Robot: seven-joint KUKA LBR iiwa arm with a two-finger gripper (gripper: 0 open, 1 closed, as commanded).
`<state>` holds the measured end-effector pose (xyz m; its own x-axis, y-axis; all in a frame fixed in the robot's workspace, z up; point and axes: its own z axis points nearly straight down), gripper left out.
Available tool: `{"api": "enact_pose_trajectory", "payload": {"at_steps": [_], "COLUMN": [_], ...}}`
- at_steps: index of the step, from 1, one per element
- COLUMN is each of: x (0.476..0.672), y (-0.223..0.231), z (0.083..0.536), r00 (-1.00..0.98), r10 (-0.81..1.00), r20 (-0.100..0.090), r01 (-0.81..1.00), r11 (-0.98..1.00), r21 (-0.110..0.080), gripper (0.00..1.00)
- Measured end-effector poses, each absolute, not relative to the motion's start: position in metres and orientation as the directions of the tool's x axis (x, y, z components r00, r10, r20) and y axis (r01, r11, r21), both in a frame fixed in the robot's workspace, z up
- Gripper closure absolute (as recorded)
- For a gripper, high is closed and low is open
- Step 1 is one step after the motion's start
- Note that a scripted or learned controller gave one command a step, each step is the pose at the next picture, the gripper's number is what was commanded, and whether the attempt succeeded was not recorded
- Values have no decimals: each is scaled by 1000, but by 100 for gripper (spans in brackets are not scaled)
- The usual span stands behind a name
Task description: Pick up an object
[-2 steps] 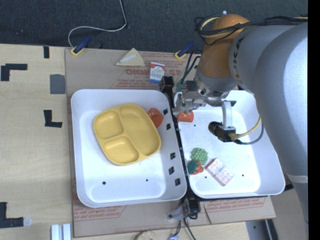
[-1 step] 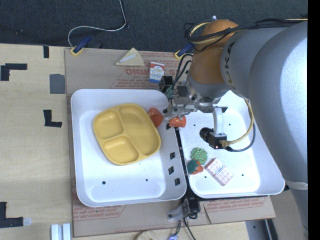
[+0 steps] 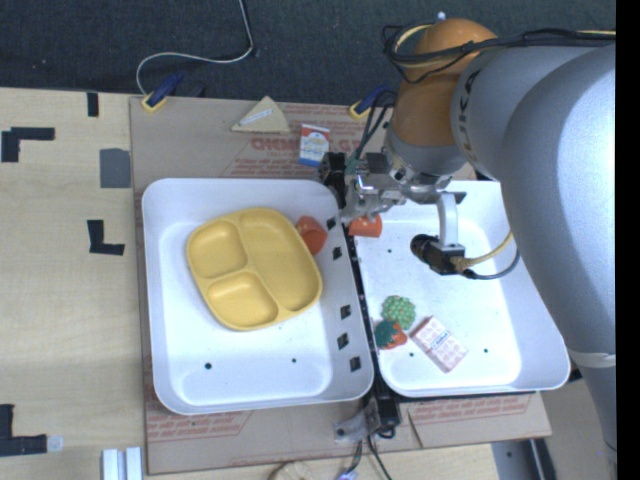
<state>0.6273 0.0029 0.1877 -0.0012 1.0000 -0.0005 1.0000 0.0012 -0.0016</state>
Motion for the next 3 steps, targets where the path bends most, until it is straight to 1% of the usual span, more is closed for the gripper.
{"api": "enact_pose_trajectory", "payload": {"at_steps": [1, 2, 3], "x": [656, 650, 624], "y": [-16, -30, 27], "z": [184, 194, 184], "r00": [-1, -1, -2], "r10": [1000, 1000, 1000], "r20": [-1, -1, 1], "r01": [1000, 1000, 1000], "r11": [1, 1, 2], "r21": [-2, 0, -3], "gripper": [100, 100, 100]}}
